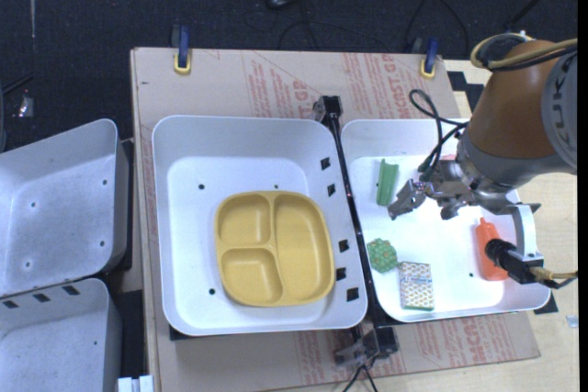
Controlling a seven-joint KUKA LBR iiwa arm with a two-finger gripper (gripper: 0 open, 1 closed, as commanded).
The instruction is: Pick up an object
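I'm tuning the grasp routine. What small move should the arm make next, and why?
Probably lower the end effector onto the green stick beside it in the right bin. The stick is the nearest object and lies apart from the green ball.

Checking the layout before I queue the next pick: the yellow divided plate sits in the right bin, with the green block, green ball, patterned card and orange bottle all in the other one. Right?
Not quite. The camera view shows the yellow divided plate in the left bin, not the right. The green block, green ball, patterned card and orange bottle are indeed together in the other bin, the right bin.
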